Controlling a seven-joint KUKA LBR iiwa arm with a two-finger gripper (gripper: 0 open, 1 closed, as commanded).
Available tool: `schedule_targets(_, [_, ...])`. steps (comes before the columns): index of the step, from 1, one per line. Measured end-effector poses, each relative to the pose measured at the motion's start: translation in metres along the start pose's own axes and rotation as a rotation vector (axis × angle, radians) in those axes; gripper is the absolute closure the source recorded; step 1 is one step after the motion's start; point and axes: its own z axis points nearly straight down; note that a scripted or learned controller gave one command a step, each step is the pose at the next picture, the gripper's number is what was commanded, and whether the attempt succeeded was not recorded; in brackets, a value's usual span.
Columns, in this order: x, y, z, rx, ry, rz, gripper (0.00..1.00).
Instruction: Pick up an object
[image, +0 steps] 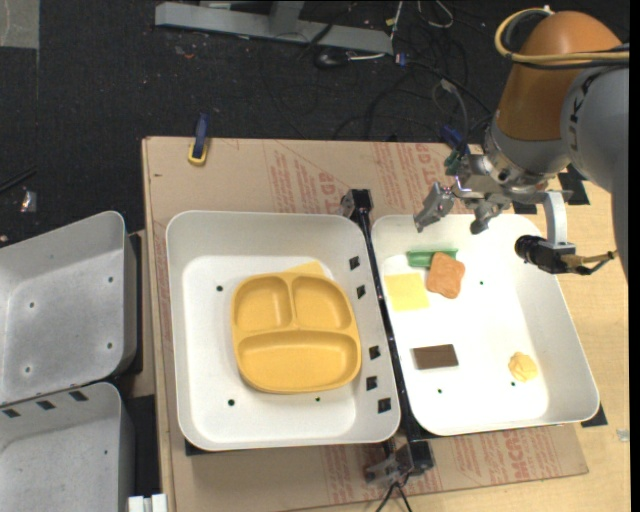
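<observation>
Brown block (435, 357) and yellow lump (522, 367) are lying loose in right bin (560, 320), w/ orange piece (445, 276) nearest the gripper (462, 210), so prob. the target. Gripper is hovering above bin's far edge, fingers spread, pinching nothing; yellow tray (296, 333) is sitting apart in left bin (195, 300).

Orange lump (445, 277) in right bin; overlapping green strip (430, 258)

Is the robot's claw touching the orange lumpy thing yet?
Apart. The camera view shows the gripper up by the right bin's far edge, with bare white floor between it and the orange lump.
</observation>
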Motion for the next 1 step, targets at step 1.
schedule_targets(1, [0.0002, 0.0023, -0.0085, -0.013, -0.001, -0.002, 0.0])
